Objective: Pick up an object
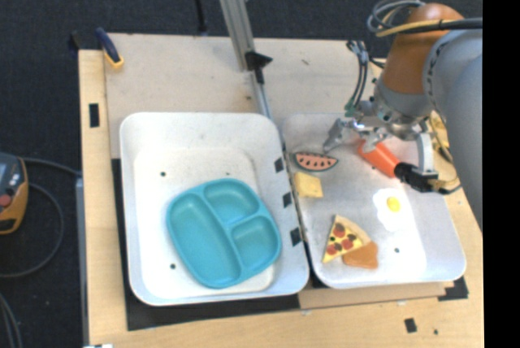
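My gripper (351, 132) hangs low over the far part of the right bin (431, 257), under the orange-banded wrist. A watermelon slice (314, 162) lies just to its lower left, near the bin's left wall. An orange-red carrot-like piece (377, 154) lies right below the gripper; I cannot tell whether they touch. A yellow cracker square (309, 187) sits under the watermelon slice. Further forward are a pizza slice (348, 241) and a fried egg (390, 207).
The left bin (146, 143) holds a blue divided plate (224, 232). A slanted aluminium post (236, 9) rises behind the bins. The wall between the two bins runs close to the watermelon slice.
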{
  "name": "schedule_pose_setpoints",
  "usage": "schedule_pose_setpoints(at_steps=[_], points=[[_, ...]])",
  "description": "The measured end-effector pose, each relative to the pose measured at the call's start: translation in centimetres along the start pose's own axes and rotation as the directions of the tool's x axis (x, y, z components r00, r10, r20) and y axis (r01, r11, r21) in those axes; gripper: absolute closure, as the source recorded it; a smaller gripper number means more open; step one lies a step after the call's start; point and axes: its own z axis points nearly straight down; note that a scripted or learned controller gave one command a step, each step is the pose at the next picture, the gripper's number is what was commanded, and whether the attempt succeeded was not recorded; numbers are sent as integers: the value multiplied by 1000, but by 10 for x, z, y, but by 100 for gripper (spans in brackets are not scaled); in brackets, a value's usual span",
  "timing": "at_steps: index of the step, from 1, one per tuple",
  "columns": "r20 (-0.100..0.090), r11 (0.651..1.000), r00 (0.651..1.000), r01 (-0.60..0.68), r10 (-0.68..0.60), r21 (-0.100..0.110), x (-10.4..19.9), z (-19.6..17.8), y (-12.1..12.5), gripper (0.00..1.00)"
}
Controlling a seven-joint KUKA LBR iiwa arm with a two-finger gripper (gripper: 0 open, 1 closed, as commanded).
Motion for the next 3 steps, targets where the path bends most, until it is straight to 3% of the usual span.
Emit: schedule_pose_setpoints(at_steps=[1,3], points=[[1,1000,1000,1,-1,-6,-1,-15,2,100],[2,1000,1000,2,-2,-11,-6,-144,10,100]])
